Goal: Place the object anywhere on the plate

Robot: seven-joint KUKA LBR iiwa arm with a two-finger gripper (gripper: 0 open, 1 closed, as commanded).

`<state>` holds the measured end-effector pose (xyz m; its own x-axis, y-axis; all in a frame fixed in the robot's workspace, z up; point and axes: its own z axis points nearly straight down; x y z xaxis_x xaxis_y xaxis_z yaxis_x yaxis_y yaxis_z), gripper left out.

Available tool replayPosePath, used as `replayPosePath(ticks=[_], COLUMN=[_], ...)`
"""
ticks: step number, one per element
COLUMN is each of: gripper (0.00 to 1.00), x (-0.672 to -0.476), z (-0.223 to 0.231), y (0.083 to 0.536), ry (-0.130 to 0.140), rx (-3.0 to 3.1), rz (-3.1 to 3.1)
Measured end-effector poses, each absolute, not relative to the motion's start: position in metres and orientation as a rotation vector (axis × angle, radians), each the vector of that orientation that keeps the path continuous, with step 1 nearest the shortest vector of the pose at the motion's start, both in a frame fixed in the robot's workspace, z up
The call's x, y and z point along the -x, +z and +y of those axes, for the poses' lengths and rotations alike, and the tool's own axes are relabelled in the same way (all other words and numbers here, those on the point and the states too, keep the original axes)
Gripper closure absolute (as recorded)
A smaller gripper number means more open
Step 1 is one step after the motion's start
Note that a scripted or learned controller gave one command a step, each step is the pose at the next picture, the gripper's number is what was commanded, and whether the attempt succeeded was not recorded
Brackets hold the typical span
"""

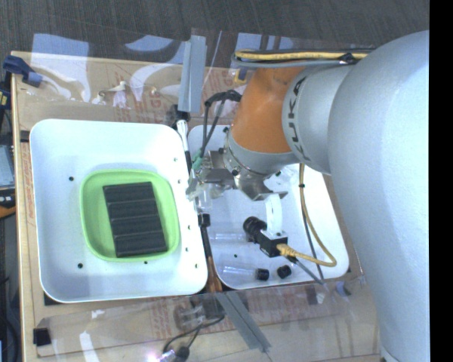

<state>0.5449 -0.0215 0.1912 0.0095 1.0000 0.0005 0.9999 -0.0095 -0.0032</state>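
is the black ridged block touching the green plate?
Touching. The camera view shows the black ridged block lying flat inside the green plate, green rim showing all around it, in the left white bin.

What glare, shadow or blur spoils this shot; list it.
Camera view: the white left bin is bright, nearly washed out, though the green plate and the dark ridged block on it stay sharp; clear panels along the bench's far edge throw pale reflections; the huge arm blocks much of the right bin.

Robotics lab: KUKA arm (347, 119), bench w/ white bins (53, 202).
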Motion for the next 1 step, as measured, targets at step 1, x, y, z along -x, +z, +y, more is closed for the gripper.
replayPosePath(ticks=[1], gripper=[0.00], x=[-0.5449], z=[-0.0217], y=[0.1912], ry=[0.003], rx=[2.231], rz=[-2.209])
